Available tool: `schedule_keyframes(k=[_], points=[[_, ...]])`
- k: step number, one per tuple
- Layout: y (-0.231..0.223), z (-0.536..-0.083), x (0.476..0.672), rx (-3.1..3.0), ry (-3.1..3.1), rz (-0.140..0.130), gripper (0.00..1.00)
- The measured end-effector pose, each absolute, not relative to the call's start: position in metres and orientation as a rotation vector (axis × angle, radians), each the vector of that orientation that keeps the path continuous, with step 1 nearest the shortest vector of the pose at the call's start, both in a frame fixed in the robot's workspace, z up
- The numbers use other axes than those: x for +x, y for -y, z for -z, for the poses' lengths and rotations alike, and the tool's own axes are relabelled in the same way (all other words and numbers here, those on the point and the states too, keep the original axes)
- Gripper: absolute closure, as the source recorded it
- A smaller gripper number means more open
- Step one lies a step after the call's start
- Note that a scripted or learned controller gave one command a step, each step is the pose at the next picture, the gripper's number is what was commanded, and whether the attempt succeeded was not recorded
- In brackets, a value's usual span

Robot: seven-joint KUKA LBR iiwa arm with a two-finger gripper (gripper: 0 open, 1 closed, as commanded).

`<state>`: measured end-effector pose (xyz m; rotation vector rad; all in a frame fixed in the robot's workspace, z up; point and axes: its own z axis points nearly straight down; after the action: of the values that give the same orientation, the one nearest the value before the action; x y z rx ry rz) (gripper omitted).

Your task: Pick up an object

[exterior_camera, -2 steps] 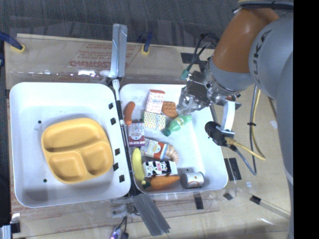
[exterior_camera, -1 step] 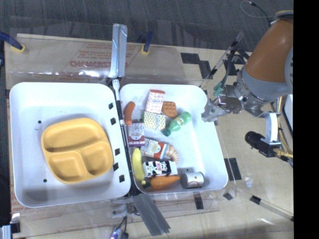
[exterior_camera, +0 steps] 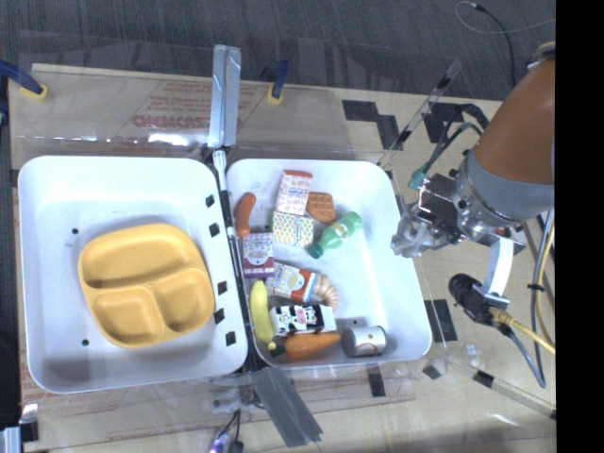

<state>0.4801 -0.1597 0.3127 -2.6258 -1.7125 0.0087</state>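
Camera view: tool (exterior_camera: 408, 242), grip state unclear, hovers over right bin's (exterior_camera: 401, 281) rim beside green bottle (exterior_camera: 335, 235).

Bench check: two white bins sitting side by side on my bench (exterior_camera: 311, 102)

The bench top is tan with some red print showing near the far edge and a few black tape marks over toward my side. Directly on it are the left bin (exterior_camera: 42, 253) and the right bin (exterior_camera: 401, 281), walls touching down the middle, with a grey metal bar (exterior_camera: 225, 97) standing up at the far end of that seam and another grey piece (exterior_camera: 288, 409) at the near end. Two blue-and-yellow clamps (exterior_camera: 276, 78) grip the far edge, one near the bar, the other (exterior_camera: 24, 78) at the far left corner.
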Motion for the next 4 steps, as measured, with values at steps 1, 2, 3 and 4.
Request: schedule_keyframes(k=[1, 2, 3, 4], points=[[0.184, -0.301, 0.478, -2.851, 1.31, -0.008, 1.0], [0.203, -0.293, 0.478, -3.015, 0.874, -0.007, 1.0], [0.211, -0.29, 0.477, -3.101, 0.504, -0.006, 1.0], [0.211, -0.285, 0.477, -3.121, 0.329, -0.008, 1.0]])
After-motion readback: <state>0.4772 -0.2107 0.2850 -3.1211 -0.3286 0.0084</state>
